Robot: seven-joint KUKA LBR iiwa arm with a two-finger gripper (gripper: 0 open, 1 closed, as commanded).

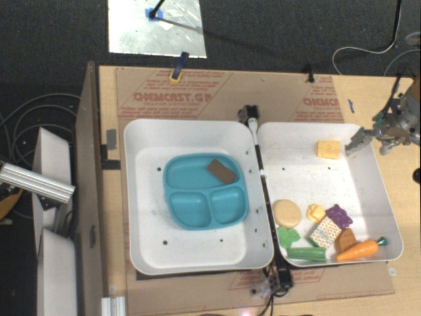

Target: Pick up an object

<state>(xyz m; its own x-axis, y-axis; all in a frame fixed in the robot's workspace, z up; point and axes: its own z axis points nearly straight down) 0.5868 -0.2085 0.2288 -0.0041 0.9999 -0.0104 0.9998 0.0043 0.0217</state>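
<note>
My gripper (367, 143) hangs over the far right corner of the right bin (368, 183), open, with nothing between its fingers. A yellow cheese block (329, 149) lies just left of it, apart from the fingers. Piled in the bin's near corner are a round beige biscuit (287, 212), a small yellow piece (316, 212), purple grapes (339, 215), a checkered cracker (325, 232), a brown piece (345, 239), an orange carrot (358, 249) and a green cucumber (306, 253).
The left bin (148, 176) holds a blue divided plate (197, 206) with a brown block (222, 171) in its far compartment. A black divider clip (250, 115) sits where the bins meet. Cables lie at the far right.
</note>
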